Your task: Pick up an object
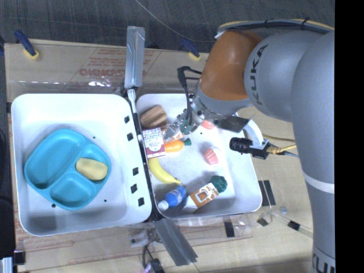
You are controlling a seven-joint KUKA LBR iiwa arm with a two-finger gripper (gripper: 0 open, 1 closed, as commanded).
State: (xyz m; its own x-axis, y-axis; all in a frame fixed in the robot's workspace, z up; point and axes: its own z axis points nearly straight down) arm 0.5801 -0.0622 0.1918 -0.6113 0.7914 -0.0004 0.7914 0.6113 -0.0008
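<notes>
My gripper (181,127) reaches down into the upper left part of the right bin (245,178), under the orange wrist band. Just below it lie a small orange carrot-like piece (174,147) and a pink-and-white card packet (153,141). A brown rounded loaf (153,116) sits to the gripper's left. Further down the bin are a banana (162,172), a blue bottle (173,198), an orange carton (205,195), a green broccoli piece (219,182) and a pink piece (211,155). I see nothing clearly held by the gripper.
The left bin (34,110) holds a blue divided plate (54,164) with a yellow lump (92,168) on it. A metal divider (134,56) runs between the bins. The arm's bulk covers the right bin's upper right corner.
</notes>
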